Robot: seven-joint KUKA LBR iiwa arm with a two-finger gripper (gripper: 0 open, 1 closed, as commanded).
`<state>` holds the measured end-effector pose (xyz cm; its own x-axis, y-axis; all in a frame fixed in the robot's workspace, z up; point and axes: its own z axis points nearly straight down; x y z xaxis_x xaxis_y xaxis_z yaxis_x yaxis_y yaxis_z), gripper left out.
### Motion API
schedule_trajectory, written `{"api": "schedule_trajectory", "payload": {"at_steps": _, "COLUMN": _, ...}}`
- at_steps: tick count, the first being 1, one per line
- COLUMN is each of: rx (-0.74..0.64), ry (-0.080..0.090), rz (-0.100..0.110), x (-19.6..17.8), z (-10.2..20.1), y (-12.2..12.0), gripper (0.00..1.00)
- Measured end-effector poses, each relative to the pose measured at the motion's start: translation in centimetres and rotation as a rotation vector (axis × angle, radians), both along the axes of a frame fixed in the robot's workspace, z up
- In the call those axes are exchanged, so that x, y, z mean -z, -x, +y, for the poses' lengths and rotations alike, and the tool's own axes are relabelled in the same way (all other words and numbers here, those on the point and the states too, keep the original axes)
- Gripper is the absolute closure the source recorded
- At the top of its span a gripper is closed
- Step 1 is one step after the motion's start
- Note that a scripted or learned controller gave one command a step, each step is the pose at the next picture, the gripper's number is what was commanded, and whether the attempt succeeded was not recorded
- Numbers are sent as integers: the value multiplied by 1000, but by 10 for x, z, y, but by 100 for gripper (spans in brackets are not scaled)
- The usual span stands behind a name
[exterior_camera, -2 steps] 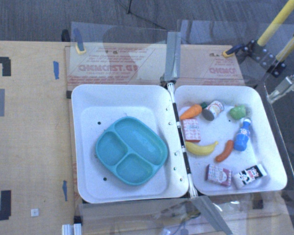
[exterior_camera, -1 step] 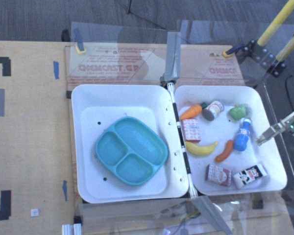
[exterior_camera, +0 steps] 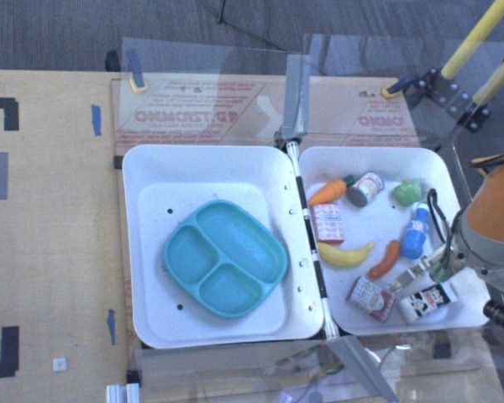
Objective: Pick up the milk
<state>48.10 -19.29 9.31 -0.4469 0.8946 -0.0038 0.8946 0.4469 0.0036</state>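
Two shallow white bins are shown side by side on the bench, viewed from above at a slant. The arm [exterior_camera: 494, 217] is cut off by the right edge, so that only its orange band and grey wrist are seen, and part of the right bin's [exterior_camera: 378, 156] far-right wall is hidden behind it. The gripper [exterior_camera: 420, 269] is seen low in the right bin, its metal fingers lying at a slant toward the lower left; the gap between the fingers is too small and blurred to be made out, so whether they are spread or closed cannot be told, and nothing is seen held between them. The milk [exterior_camera: 427, 300] is found at the lower right of the right bin, just below the gripper; whether the two touch cannot be told. It appears as a small white carton with black patches, lying on its side, its print too small to be read. Just to its left a red-and-white carton [exterior_camera: 370, 298] is set, tilted. Above these are seen a banana [exterior_camera: 344, 253], a red-orange chili [exterior_camera: 385, 259], a blue bottle [exterior_camera: 415, 233], a second small red carton [exterior_camera: 327, 223], a carrot [exterior_camera: 328, 192], a can [exterior_camera: 365, 188] and a green item [exterior_camera: 407, 191] of unclear kind. A teal divided plate [exterior_camera: 225, 259] is held in the left bin [exterior_camera: 151, 250].
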Motion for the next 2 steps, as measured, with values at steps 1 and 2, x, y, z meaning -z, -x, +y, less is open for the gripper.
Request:
{"api": "schedule_trajectory", "payload": {"at_steps": 1, "rx": 142, "ry": -2, "rz": 2, "x": -78, "z": 69, "y": -9, "gripper": 0}}
{"api": "schedule_trajectory", "payload": {"at_steps": 2, "rx": 100, "ry": -2, "rz": 4, "x": -18, "z": 4, "y": -16, "gripper": 0}}
